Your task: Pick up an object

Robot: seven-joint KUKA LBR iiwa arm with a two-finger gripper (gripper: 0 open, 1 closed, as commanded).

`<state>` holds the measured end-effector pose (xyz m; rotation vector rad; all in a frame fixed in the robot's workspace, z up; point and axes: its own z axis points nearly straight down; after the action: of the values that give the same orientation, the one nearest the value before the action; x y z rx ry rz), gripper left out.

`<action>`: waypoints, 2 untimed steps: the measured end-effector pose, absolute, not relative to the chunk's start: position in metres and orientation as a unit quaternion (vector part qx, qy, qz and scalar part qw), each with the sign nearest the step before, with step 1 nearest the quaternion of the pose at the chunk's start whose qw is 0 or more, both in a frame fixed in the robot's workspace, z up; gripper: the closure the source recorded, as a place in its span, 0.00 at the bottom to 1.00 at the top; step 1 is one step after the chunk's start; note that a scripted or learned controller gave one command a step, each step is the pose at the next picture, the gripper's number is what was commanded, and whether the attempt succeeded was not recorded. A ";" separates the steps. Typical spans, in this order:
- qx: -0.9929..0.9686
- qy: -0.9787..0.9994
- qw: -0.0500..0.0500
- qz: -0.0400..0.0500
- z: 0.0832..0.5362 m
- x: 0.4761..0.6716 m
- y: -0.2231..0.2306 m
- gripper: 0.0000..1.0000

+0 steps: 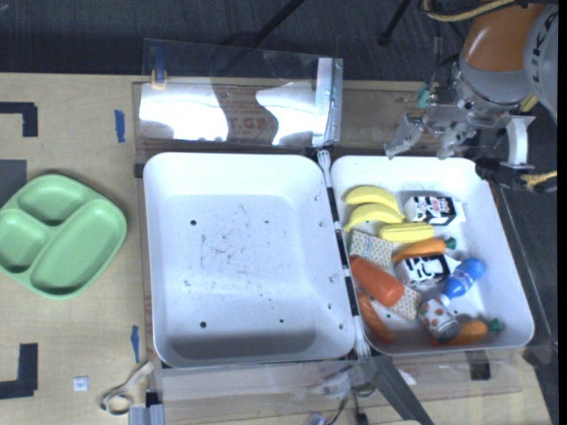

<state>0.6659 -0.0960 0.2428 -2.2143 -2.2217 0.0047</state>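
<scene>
1. Camera view looked down on two white bins side by side, and the right bin (509, 264) was full of toys.
2. Yellow bananas (372, 206) lay at the back of the pile, touching a small black and white carton (432, 208).
3. An orange pepper (376, 282) lay in the middle, a blue bottle (462, 277) sat just beside it, and a carrot (472, 329) rested at the front.
4. The bananas looked like the best pick. They seemed light, hard and a bit smooth, so they could slip.
5. A good place to grab looked like the fat middle of the top banana, across its short side.
6. The gripper (423, 135) hung over the back edge of the right bin, well apart from the toys.
7. Its jaws were spread apart with nothing between them.
8. The grey arm (505, 51) came in from the right, bent down at the wrist.
9. The left bin (168, 180) sat beside it, and a green tray (58, 237) lay further left.
</scene>
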 end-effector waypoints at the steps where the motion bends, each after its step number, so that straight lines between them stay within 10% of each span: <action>1: -0.779 -0.627 0.003 0.002 0.220 0.658 -0.138 0.00; 2: -0.767 -0.642 0.001 0.001 0.128 0.633 -0.097 0.00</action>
<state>0.6334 -0.0967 0.1277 -2.4064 -2.0155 0.0030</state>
